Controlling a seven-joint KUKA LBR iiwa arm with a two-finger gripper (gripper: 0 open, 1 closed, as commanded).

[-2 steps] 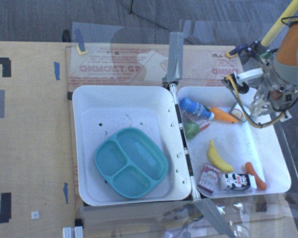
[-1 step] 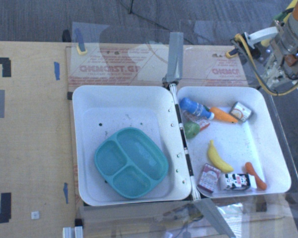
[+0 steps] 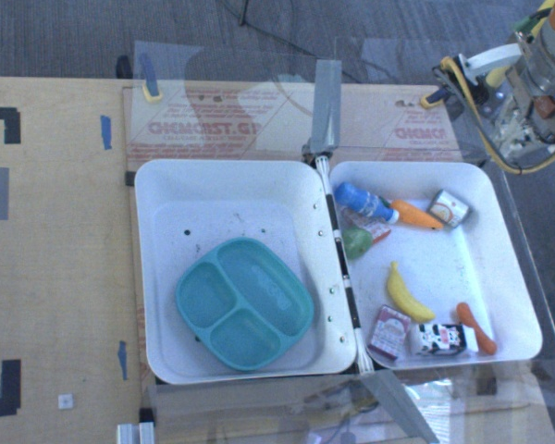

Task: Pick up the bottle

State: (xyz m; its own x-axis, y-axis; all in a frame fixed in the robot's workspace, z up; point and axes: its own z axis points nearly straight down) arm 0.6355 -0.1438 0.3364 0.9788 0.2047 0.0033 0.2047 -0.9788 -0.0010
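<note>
The arm (image 3: pixel 536 72) is cut off at the upper right corner of the frame, where only its wrist assembly, wrapped in yellow cable, is seen beyond the far right corner of the right bin (image 3: pixel 513 248). The gripper's state cannot be told, and nothing is seen held. The bottle (image 3: pixel 363 202), blue-capped with a clear body that is hard to make out, lies on its side in the far left part of the right bin, close to the divider. A green item (image 3: pixel 357 242) of unclear kind lies just beside it. A carrot (image 3: pixel 416 215), a small can (image 3: pixel 450 207), a banana (image 3: pixel 406 293), a second carrot (image 3: pixel 476 326), a cow-print carton (image 3: pixel 440 339) and a reddish packet (image 3: pixel 388 332) are also recorded there. A teal divided plate (image 3: pixel 244 302) lies in the left bin (image 3: pixel 157 202).
</note>
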